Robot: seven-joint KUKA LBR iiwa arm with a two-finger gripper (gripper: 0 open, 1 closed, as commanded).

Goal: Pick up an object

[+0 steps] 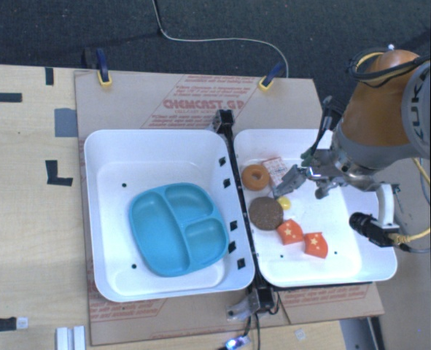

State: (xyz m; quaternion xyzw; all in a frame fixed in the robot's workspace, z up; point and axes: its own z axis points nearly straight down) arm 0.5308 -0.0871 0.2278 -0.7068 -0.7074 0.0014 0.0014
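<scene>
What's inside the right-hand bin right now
The right bin holds a small donut, a brown disc, two orange-red pieces, a small yellow item and a packet. The gripper and arm cover part of its floor.

Illumination is even, diffuse and moderately bright. The two white bins [98, 195] are the brightest surfaces and approach overexposure, losing wall detail. Shadows are soft and short; a faint one lies beside the blue tray [177, 228]. The dark floor [200, 13] at the top is underexposed and grainy. Overall sharpness is low: printed lettering on the cardboard [200, 104] is soft, and small items show blurred edges.
</scene>
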